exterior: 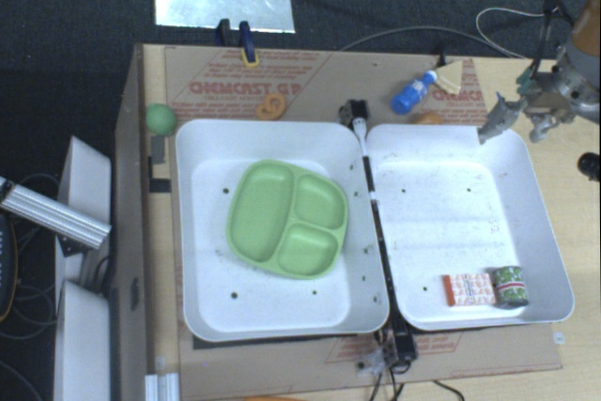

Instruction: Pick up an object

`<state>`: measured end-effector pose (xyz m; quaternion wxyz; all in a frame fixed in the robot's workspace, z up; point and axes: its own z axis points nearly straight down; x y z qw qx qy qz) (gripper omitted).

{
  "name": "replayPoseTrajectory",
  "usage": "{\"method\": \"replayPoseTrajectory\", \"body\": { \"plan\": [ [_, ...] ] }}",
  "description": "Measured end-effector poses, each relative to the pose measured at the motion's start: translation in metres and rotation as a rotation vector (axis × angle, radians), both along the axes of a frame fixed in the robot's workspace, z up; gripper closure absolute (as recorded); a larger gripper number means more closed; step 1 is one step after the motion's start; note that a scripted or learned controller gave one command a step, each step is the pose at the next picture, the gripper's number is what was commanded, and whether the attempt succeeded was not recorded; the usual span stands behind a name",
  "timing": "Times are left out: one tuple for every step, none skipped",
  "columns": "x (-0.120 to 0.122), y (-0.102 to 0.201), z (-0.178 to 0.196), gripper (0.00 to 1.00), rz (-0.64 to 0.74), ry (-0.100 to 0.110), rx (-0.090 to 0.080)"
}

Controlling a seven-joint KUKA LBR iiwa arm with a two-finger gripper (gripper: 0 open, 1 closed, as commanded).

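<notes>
A green divided plate lies in the left bin. In the right bin, at the near right corner, sit a red and white packet and a small green patterned can, side by side. My gripper hangs over the far right corner of the right bin, with its two fingers spread apart and nothing between them. It is far from the packet and the can.
A blue bottle and an orange ring lie on the cardboard behind the bins. A green ball rests at the bench's left edge. Cables run at the back right.
</notes>
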<state>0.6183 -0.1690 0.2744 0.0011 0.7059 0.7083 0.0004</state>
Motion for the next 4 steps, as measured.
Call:
{"method": "replayPoseTrajectory", "body": {
  "plan": [
    [-0.021,-0.03,-0.134,0.0,-0.002,0.004,0.001],
    [0.03,-0.036,-0.191,0.0,0.001,0.002,0.001],
    [0.05,-0.037,-0.189,0.0,0.0,0.005,0.003],
    [0.05,-0.036,-0.19,0.0,0.002,0.005,0.002]
  ]
}}
